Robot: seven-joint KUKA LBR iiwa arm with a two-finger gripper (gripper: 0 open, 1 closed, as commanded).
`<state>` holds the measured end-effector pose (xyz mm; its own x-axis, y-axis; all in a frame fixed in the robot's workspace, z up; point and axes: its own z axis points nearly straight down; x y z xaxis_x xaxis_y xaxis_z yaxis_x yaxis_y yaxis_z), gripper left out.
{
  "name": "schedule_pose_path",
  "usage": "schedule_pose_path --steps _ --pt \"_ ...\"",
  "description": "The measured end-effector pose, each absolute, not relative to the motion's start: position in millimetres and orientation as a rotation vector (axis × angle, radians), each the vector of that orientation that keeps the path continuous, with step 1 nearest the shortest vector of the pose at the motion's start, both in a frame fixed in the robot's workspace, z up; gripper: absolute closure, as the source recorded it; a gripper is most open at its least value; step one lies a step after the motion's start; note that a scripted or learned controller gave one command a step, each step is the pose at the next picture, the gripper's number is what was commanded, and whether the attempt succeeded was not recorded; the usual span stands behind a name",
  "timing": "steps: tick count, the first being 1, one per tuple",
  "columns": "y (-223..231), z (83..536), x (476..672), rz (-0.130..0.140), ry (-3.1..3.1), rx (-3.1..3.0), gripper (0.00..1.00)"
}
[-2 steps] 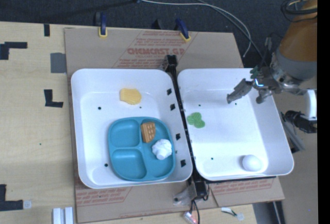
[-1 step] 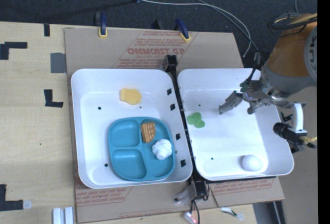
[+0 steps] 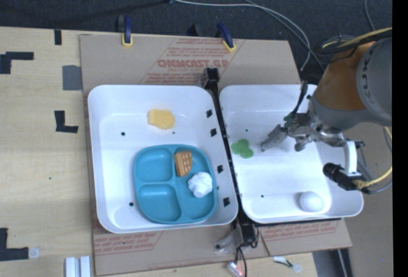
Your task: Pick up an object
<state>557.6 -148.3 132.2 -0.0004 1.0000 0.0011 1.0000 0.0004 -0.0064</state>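
The pick looks not yet done: the gripper [image 3: 271,140] is low in the right bin [image 3: 268,202], and I cannot tell its state. The green piece [image 3: 242,148] lies just beside it, and the white ball [image 3: 311,201] lies apart

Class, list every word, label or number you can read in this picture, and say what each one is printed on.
"CHEMCAST GP": red print on the brown cardboard sheet under the two bins, partly blurred, so the last letters are uncertain.
Smaller red lines above and below it on the same sheet: too blurred to read.
Red print on the sheet's lower edge: too blurred to read.
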Motion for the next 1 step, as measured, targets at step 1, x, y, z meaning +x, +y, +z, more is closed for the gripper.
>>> schedule_pose_path --steps 1 --pt "-147.9 83.6 557.6 0.001 -2.222 -2.22 0.0"
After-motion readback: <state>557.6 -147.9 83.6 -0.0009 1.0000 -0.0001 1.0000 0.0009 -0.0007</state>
